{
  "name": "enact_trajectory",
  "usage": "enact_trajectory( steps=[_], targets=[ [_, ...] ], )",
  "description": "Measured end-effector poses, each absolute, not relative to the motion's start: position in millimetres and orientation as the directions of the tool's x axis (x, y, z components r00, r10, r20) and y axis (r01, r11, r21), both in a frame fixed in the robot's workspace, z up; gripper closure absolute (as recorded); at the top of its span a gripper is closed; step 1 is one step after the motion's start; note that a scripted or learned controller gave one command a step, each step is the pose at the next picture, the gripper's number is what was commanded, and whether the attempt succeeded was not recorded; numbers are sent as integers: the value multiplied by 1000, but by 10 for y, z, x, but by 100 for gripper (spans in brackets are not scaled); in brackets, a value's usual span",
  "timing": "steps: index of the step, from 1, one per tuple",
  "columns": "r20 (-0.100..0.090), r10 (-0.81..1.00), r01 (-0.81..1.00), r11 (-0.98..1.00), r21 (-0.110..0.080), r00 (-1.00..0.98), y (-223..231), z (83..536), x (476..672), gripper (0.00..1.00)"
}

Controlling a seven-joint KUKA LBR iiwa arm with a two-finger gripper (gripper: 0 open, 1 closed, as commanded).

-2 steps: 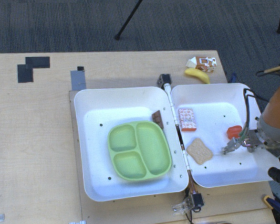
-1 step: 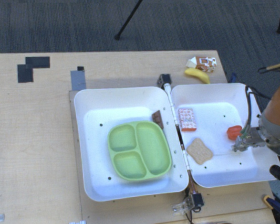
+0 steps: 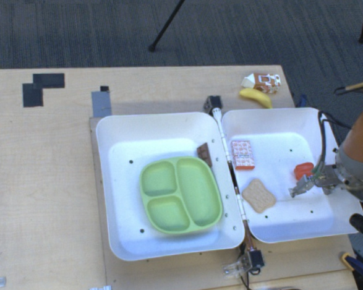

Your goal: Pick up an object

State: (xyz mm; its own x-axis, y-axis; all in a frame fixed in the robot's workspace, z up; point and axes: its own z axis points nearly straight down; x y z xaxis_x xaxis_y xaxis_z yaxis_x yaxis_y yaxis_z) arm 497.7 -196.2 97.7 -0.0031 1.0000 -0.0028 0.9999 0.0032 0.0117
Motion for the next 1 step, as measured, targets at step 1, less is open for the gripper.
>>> enact_trajectory(
  steps=[1],
  targets=[
    [-3,1000,1000,4,15,-4,-1958,1083,4992,100]
  ],
)
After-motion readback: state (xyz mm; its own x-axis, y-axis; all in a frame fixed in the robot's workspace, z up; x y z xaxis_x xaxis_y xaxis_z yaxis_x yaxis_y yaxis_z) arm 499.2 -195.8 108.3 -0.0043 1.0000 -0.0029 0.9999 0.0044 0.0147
